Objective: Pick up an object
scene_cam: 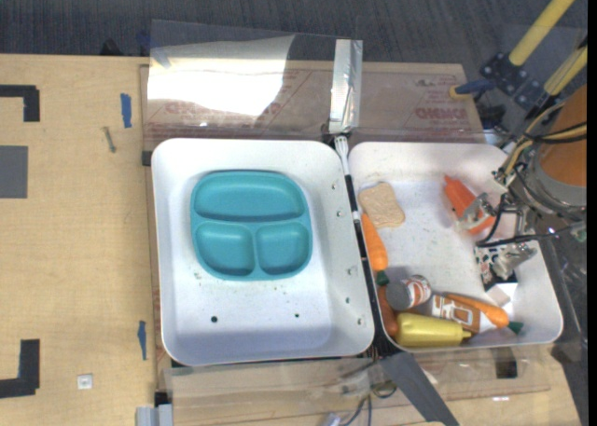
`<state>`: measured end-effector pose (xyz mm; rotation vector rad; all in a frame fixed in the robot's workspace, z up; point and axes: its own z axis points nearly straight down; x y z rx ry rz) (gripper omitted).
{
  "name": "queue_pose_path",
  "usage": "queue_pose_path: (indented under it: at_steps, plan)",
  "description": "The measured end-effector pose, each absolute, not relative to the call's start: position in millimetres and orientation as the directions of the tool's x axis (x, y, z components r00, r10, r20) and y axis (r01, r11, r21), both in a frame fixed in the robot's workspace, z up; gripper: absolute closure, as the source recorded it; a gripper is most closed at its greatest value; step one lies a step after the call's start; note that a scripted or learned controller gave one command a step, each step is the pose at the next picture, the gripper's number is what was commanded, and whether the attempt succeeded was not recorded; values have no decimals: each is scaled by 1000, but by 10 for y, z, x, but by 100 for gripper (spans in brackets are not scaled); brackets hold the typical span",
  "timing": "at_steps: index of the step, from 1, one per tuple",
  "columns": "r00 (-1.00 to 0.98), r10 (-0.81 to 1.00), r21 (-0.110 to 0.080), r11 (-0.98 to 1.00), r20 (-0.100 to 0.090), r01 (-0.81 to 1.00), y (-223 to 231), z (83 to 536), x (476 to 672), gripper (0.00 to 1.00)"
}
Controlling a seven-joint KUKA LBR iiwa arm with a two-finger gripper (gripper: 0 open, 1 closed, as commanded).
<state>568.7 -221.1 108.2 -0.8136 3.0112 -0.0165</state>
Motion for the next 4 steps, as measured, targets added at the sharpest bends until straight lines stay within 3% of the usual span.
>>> queue_pose_path:
  at_steps: [1, 2, 3, 4]
  plan:
    - [-856, -516, -24, 857, -28, -515, -2200, 1089, 5660, 0]
    - [-772, -636, -30, 772, -14, -635, -2097, 1084, 5850, 0]
    - [-798, -602, -43, 798, -26, -601, -2069, 1100, 5798, 0]
    - [-809, -587, -38, 810, -37, -586, -2206, 1100, 5704, 0]
